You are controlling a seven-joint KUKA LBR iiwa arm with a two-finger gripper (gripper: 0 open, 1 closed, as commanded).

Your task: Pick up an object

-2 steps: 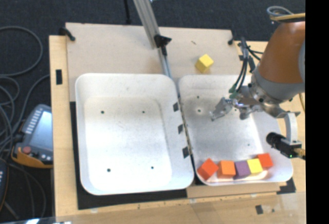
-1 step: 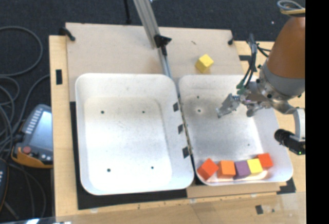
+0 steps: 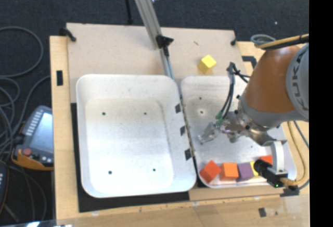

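Camera view reads "KU" on the arm. Right bin holds orange cubes, a purple cube; end effector above, grip unclear.

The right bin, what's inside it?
Inside the right bin, along its near edge: a red block, an orange block, a purple block and something yellow. The arm covers the bin's right part, hiding whatever lies there.
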